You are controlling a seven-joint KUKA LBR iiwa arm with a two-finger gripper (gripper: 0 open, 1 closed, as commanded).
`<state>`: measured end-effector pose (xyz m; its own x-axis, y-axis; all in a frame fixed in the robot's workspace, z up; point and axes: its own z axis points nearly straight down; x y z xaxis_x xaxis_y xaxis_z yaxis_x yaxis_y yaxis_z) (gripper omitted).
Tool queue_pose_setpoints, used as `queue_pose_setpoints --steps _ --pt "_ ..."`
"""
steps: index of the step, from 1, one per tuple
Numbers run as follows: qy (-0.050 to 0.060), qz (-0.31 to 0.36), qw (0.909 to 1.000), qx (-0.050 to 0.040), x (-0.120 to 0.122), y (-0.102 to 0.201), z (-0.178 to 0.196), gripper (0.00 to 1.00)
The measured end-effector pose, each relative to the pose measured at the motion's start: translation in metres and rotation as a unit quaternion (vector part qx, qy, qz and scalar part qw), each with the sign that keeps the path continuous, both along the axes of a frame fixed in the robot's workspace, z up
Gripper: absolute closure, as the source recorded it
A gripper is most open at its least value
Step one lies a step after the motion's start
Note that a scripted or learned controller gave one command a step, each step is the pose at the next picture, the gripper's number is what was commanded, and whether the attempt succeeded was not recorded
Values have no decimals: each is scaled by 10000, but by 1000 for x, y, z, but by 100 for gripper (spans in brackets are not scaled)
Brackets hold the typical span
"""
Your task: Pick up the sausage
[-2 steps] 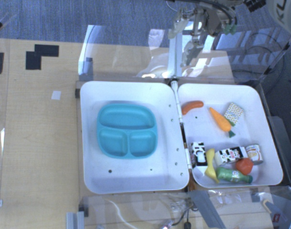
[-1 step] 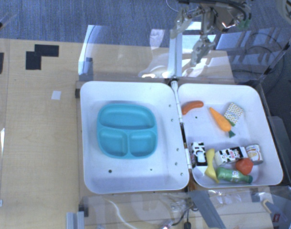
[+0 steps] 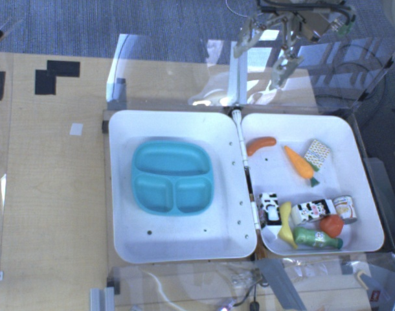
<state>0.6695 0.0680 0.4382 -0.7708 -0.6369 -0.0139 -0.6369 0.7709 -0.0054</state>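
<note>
The sausage (image 3: 260, 145), a short orange-red link, lies in the right bin (image 3: 353, 141) near its upper left corner, close to the divider between the bins. My gripper (image 3: 267, 52) hangs high above the bench beyond the bins' far edge, well away from the sausage. Its two fingers (image 3: 245, 37) are spread apart with nothing between them.
A blue sectioned plate (image 3: 172, 177) rests in the left bin (image 3: 126, 232). The right bin also holds a carrot (image 3: 300, 164), a small patterned box (image 3: 317, 153), a can (image 3: 344, 208), a tomato (image 3: 331, 225), a banana (image 3: 285, 224), a green bottle (image 3: 317, 239) and milk cartons (image 3: 269, 210).
</note>
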Motion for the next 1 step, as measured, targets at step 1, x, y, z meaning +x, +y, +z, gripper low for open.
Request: queue_pose_setpoints --steps 1 --pt "-3 1272 9919 -16 0 -15 0 0"
